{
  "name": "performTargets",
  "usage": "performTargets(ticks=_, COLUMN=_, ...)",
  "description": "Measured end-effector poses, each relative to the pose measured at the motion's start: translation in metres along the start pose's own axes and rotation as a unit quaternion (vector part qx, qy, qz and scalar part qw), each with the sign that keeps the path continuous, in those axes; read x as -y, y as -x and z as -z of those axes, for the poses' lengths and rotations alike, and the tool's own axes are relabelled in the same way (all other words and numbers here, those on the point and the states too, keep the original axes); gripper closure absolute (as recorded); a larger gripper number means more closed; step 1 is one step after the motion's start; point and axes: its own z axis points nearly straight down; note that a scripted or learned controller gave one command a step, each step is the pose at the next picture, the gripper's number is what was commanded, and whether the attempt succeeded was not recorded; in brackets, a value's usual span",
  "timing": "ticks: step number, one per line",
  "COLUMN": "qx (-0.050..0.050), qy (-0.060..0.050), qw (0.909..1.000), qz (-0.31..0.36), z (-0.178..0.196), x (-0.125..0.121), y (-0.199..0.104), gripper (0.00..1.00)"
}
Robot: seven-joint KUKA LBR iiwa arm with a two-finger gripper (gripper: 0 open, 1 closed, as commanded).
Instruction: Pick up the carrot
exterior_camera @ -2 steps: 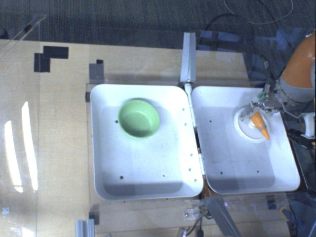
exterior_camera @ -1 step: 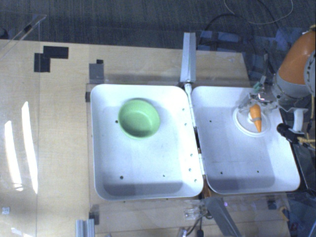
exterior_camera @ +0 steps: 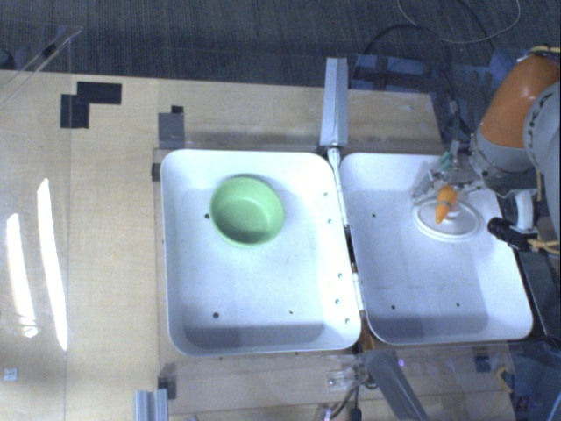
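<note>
A grey KUKA arm [exterior_camera: 526, 121] with an orange band above the wrist reaches in from the right over the far right part of the right-hand bin [exterior_camera: 438, 314], its wrist angled down and leftward toward the bin floor. The pincer [exterior_camera: 449, 182] sits at the far end of a small white plate [exterior_camera: 460, 226], and the carrot [exterior_camera: 445, 204] stands nearly upright directly beneath it, its orange body pointing down onto the plate and its top end up among the fingers. The fingers appear to close around the top of the carrot, though the view is too small and cluttered to say how firmly they grip or how wide the gap is. The carrot's lower tip seems to be touching or just above the plate; which of the two cannot be told. In the left-hand bin [exterior_camera: 202, 323] a light green bowl [exterior_camera: 248, 210] rests upright toward the far side, well apart from the arm. The two white bins lie side by side on the pale wooden worktop [exterior_camera: 88, 261], divided by a metal rail [exterior_camera: 335, 103] that runs away toward the far edge. Black cables [exterior_camera: 456, 20] loop across the dark floor beyond the worktop.
</note>
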Motion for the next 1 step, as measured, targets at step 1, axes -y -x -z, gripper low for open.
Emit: performTargets(ticks=1, qx=0.001, qy=0.003, qw=1.0000, qz=0.003, z=0.0122, x=-0.0025, y=-0.0019, gripper=1.00)
